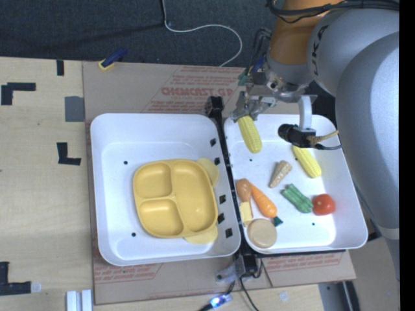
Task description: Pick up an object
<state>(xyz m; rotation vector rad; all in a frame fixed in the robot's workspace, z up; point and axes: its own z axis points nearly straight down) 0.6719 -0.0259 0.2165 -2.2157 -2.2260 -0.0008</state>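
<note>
My gripper (249, 111) hangs over the back left corner of the right bin (347, 238). A yellow corn cob (250, 135) lies tilted right below it, its upper end up against the gripper tip; whether it is gripped is unclear. A second corn cob (307, 161) lies to the right. Further forward are a beige cone (281, 172), an orange carrot (263, 201), a green piece (297, 197), a red tomato (323, 204) and a round beige disc (262, 233).
The left bin (107, 173) holds a yellow divided plate (175, 196). The wall between the two bins (227, 173) runs just left of the gripper. The grey arm (363, 76) covers the right bin's back right side. A white cable (201, 28) lies behind the bins.
</note>
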